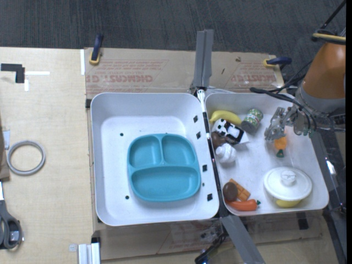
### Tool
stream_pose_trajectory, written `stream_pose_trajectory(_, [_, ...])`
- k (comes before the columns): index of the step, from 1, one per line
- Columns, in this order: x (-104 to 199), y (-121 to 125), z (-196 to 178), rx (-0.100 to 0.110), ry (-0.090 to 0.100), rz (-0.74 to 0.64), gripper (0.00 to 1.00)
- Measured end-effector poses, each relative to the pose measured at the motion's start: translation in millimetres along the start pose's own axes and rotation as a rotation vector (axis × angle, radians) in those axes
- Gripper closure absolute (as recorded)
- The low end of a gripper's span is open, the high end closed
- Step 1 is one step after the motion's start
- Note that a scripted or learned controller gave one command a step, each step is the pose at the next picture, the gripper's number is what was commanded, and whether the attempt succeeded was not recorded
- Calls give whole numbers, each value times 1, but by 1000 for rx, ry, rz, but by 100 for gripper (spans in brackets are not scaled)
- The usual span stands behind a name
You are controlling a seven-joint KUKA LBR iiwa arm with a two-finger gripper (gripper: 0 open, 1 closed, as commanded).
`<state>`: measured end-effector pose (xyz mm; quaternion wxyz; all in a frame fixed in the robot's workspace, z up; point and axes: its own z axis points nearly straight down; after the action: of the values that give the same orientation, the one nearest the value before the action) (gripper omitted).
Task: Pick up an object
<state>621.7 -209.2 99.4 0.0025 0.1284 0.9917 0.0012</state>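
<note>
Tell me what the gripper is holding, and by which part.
Cannot be told. The gripper hangs over the right bin, just above a small orange object, but nothing is seen between its fingers.

Both white bins, the left bin [104, 164] and the right bin [313, 164], look like smooth, slightly glossy plastic. The blue divided plate [163, 167] is matt plastic. The counter [49, 109] is pale, smooth wood; at twelve o'clock of the bins lies brown cardboard [143, 73] with a dull paper finish. The small can [252, 118] looks metallic with a paper label. The white lidded bowl [287, 182] gleams like glazed plastic. The grey tape ring [24, 157] looks matt.
</note>
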Motion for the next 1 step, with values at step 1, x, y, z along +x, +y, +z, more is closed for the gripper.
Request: stream_pose_trajectory(1, [62,24,9,2,5,85,100])
